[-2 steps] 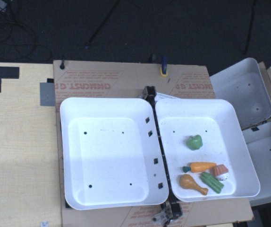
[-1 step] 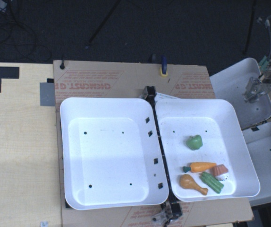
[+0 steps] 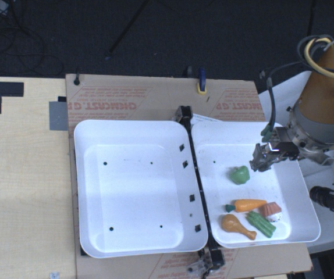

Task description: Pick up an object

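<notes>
The cardboard sheet (image 3: pixel 132 100) under the bins carries red printing. Near its far edge, left of the middle, one line stands upside down and mirrored toward the camera; it looks like "OAKCAST", though the letters are too blurred to be sure. A like red print shows right of the middle (image 3: pixel 232 105), and another at the near edge (image 3: pixel 176 266); neither can be read.

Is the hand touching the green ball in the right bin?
Cannot tell. In the camera view the hand sits just up and right of the green ball, almost edge to edge, but from this slanted view neither contact nor a gap shows plainly.
</notes>
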`<state>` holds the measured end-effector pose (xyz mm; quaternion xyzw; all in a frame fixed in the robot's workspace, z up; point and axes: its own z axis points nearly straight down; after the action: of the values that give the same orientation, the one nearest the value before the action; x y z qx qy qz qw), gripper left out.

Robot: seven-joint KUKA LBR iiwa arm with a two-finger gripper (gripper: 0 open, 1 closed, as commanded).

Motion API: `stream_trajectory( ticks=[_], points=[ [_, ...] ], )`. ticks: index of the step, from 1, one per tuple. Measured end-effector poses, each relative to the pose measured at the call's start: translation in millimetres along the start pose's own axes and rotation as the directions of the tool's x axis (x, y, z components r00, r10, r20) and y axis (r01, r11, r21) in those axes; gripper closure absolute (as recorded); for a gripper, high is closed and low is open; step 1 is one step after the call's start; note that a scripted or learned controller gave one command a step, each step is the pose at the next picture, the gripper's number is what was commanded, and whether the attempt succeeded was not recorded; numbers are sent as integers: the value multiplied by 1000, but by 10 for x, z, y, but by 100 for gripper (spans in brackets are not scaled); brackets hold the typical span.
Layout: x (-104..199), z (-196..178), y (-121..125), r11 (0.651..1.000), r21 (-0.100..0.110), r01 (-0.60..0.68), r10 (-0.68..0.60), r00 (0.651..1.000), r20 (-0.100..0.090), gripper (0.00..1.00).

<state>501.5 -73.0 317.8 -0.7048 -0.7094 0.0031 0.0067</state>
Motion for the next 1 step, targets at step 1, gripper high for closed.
stream_trajectory(
  ticks=[1],
  points=[
    [-694, 440, -267, 1000, -8, -9, 9, 1000, 4, 100]
  ],
)
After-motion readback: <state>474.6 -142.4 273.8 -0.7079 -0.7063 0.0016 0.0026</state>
